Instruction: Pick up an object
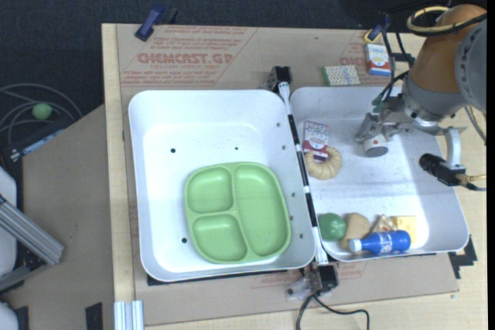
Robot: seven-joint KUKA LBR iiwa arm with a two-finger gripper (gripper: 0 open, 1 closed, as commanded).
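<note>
partly the arm (452, 58) was cut off at right; bent down, its gripper (374, 137) low over the right bin (402, 182), finger state unreadable, nothing visibly pinched.

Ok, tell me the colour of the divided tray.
Light green, clearest in the camera view: tray.

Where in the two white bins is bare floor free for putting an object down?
Left bin: the far strip beyond the green divided plate. Right bin: the middle floor, between the beige ring and the near corner. That corner is crowded: green ball, blue bottle. The gripper occupies the far part.
</note>
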